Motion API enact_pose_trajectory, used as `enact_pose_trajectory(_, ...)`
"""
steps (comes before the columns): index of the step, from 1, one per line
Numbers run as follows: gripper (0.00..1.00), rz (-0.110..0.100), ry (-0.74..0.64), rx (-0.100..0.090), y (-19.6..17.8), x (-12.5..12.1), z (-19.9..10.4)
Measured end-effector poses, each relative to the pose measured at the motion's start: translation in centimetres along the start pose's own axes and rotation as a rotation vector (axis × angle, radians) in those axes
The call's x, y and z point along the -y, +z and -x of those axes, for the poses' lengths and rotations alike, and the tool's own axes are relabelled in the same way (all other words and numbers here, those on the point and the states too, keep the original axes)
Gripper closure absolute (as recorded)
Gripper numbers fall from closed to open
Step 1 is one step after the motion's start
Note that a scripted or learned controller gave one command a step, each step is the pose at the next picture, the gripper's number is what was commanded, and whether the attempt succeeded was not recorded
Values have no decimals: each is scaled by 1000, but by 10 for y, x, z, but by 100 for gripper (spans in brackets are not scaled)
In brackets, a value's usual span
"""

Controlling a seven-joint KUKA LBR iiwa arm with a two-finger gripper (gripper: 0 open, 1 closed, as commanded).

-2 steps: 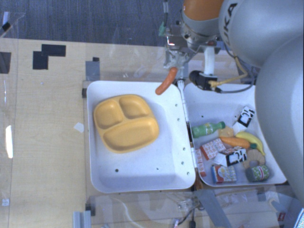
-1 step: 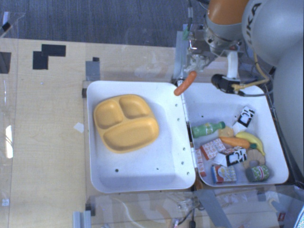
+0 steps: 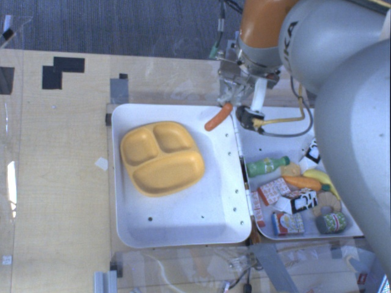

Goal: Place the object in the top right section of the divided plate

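A yellow divided plate [image 3: 161,157] lies in the left white bin [image 3: 183,224], with two small sections on its far side and one large section nearer the front. A small orange carrot-like object [image 3: 218,117] hangs tilted above the left bin's far right corner, right of the plate. My gripper [image 3: 231,100] is just above it and shut on its upper end. The object is well apart from the plate's top right section [image 3: 175,137].
The right bin [image 3: 264,227] holds several toy foods: a green bottle [image 3: 267,165], a carrot [image 3: 302,182], a banana [image 3: 320,177], small cartons and a can. A black part with a yellow cable [image 3: 282,122] hangs by the wrist. The grey arm covers the view's right.
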State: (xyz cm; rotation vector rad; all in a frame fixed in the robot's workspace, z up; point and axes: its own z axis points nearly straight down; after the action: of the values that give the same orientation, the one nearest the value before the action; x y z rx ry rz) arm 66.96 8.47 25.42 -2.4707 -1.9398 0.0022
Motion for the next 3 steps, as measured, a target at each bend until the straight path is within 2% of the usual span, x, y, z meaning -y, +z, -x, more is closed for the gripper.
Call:
enact_pose_trajectory(1, 100, 1, -9, 3, -8, -1, -2)
enact_pose_trajectory(2, 100, 0, 188, 0, 44, 2, 53)
enact_pose_trajectory(3, 100, 1, 433, 0, 26, -15, 115)
